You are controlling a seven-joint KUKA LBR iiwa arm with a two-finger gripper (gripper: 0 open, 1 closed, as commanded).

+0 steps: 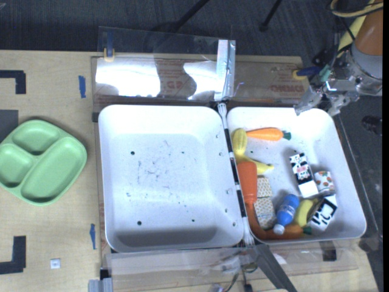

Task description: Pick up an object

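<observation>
The right bin [346,181] holds several small objects. A toy carrot [265,134] lies at its far left beside a yellow piece [239,140]. A long orange piece [247,189] runs along the left wall. A black-and-white carton [299,167] and a spotted white piece [324,179] sit in the middle. A blue bottle [285,212], a yellow piece [304,210] and a black-and-white block [324,212] crowd the near edge. My gripper [318,101] hangs above the bin's far right corner, away from all of them.
The left bin [115,126] stands beside the right one. A green divided plate [40,160] rests on the bench at far left. A clear plastic sheet [164,72] stands behind the bins. Yellow cable [349,5] loops near the arm.
</observation>
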